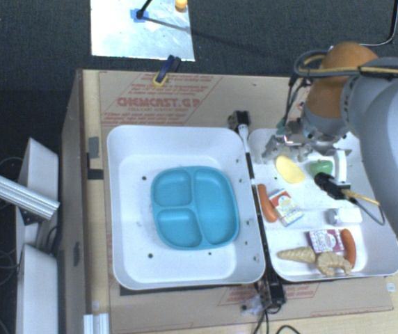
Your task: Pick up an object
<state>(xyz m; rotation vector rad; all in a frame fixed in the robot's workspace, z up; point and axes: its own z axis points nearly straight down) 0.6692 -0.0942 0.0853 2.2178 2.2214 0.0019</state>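
One yellow piece (291, 170) lies in the right bin (387, 256), just below the hand (298, 145), long axis slanting down-right; whether the hand is apart or together, I cannot tell.

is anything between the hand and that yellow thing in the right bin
Nothing visible. The hand hangs at the far end of the right white bin, directly above the yellow oval toy. The green block lies beside it, off to the side.
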